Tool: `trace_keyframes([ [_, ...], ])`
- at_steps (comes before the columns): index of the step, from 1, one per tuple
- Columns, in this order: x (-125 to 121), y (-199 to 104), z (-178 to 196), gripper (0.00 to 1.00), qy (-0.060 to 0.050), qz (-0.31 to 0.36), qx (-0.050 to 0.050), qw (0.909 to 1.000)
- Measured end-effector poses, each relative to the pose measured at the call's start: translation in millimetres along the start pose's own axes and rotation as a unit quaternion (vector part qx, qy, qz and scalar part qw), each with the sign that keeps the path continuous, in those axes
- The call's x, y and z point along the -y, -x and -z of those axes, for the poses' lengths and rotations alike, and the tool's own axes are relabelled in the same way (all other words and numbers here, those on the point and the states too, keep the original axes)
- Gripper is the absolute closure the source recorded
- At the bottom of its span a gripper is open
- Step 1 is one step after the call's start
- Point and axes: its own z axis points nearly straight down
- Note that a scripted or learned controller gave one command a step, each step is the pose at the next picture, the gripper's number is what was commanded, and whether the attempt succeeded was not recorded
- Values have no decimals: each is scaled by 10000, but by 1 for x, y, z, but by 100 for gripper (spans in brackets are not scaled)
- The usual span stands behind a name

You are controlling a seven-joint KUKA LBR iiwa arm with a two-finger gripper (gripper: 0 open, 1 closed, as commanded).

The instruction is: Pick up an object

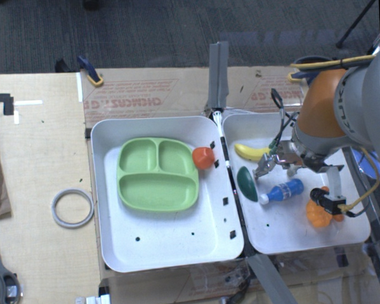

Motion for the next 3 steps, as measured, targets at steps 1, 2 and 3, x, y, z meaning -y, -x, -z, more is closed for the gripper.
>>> trace_keyframes([
  [1,52,-6,-1,0,-9,-27,-6,10000],
  [2,90,-9,-1,0,-12,-29,-8,10000],
  [3,90,-8,8,100,-16,-48,-11,10000],
])
